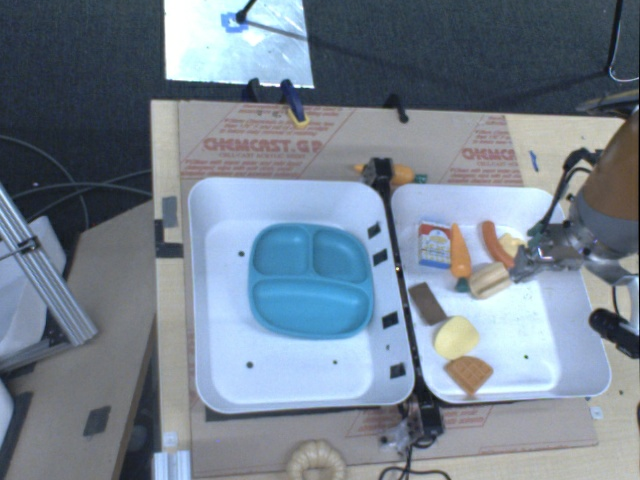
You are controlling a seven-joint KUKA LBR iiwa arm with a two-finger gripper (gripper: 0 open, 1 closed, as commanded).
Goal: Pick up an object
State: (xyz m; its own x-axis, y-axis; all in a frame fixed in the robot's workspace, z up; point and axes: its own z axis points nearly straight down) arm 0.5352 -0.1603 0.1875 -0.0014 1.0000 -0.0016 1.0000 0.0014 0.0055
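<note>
Arm [612, 183] enters from right, wrist bent low, pincer [524, 261] pointing left over right bin.

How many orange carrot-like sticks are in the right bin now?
2. One carrot lies beside the small box; the other lies further right, near the gripper. The arm may hide more.

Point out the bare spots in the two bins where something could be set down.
Left bin: a bare floor strip rings the blue divided plate, widest along the near wall. Right bin: bare floor between the yellow piece, the waffle and the right wall. Crowded: the far half, around the carton, carrot and gripper.
</note>
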